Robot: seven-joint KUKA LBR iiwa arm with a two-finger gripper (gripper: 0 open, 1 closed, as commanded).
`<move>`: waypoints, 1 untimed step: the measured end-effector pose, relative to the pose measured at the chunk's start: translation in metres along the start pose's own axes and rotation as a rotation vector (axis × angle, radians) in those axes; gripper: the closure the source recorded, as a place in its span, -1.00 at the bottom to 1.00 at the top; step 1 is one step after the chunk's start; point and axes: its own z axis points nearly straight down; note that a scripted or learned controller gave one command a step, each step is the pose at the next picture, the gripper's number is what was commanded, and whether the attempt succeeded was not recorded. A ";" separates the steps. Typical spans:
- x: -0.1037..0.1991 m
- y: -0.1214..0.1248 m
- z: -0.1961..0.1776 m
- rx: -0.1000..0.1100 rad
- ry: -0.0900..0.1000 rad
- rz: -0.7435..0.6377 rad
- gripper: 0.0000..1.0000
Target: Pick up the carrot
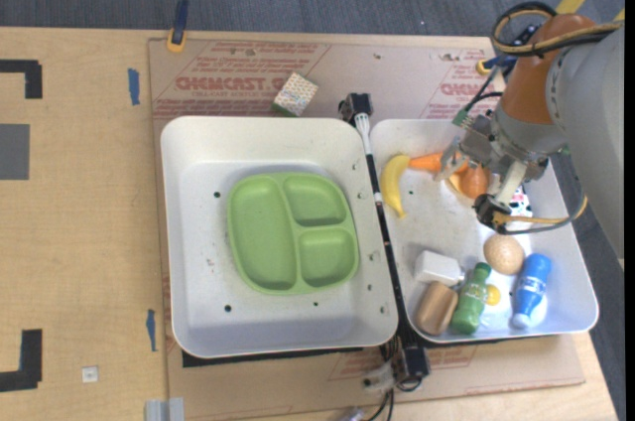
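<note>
Gripper (pixel 466 173) sits over the carrot (pixel 429 163); can't tell finger state. Banana (pixel 394 183) just beside it: risks getting nudged or grabbed instead.

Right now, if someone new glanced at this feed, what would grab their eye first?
Probably the bright green divided plate, alone in the left bin. Next, the grey arm with its orange band reaching into the right bin, its pincer down by the carrot and the yellow banana. Then the cluster at that bin's near end: green bottle, blue bottle, an egg.
</note>
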 end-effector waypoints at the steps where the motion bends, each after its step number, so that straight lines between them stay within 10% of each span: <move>1: 0.002 0.002 -0.013 -0.007 0.001 -0.004 1.00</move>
